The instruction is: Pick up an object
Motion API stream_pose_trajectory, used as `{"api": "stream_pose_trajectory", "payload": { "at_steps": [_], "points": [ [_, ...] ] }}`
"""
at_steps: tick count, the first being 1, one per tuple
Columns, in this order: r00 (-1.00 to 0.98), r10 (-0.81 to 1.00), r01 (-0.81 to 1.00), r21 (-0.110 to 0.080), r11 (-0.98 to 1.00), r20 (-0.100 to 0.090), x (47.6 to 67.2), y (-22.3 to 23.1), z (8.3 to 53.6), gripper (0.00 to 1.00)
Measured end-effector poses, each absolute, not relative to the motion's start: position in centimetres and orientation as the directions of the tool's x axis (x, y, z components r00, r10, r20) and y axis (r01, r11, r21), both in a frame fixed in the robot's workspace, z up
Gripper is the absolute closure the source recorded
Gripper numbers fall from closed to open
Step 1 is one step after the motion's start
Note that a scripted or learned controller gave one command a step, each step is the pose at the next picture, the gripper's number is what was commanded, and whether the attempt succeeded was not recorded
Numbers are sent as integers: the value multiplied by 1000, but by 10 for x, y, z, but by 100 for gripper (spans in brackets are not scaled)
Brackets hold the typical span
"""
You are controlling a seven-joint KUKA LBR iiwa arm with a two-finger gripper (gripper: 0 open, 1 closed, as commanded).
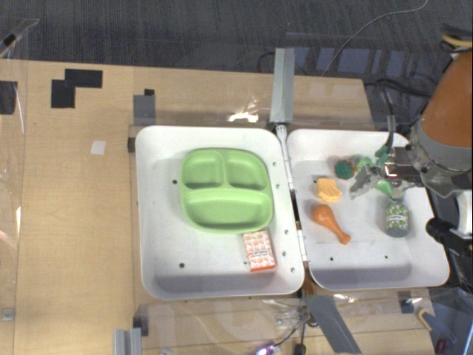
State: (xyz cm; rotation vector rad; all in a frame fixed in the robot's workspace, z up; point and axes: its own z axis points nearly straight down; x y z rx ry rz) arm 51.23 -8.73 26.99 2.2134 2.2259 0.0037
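My gripper hangs low over the back of the right bin, reaching in from the right, and stands open. One grey finger points down to the left, next to a dark green round toy. A bright green piece lies under the gripper, and I cannot tell whether they touch. A yellow toy and an orange drumstick-shaped toy lie to the gripper's left. A green-patterned can stands just in front of it.
The left bin bears a green divided plate and a small red and white carton near its front right. A metal divider runs between the bins. Cables lie behind the right bin.
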Motion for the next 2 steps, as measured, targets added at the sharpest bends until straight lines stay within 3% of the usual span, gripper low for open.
{"api": "stream_pose_trajectory", "payload": {
  "at_steps": [1, 2],
  "points": [
    [55, 998, 998, 1, -55, 0, 500, -99, 156, 0],
    [-4, 1000, 1000, 16, 4, 0, 510, -106, 92, 0]
  ]
}}
